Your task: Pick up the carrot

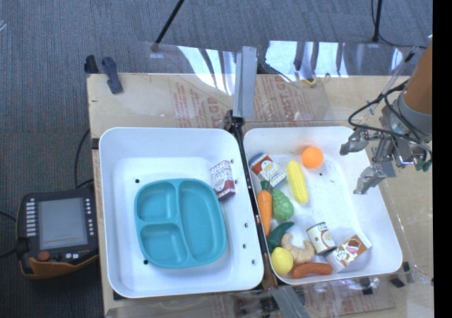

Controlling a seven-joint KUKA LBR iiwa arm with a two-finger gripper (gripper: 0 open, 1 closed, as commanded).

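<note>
Carrot (264,205) left of corn (297,181)

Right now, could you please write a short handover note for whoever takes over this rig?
Tool: open, holding nothing, above the right bin's right edge.
Carrot: lying in the right bin near its left wall, beside the green vegetable, below a small carton.
Done: no grasp yet.
Left: cross the bin to the carrot, descend, close on it, lift.

Bright, even light fills the scene, with soft, faint shadows. Glare streaks the clear plastic sheet (282,62) behind the two shallow white bins (113,168); focus is slightly soft.
</note>
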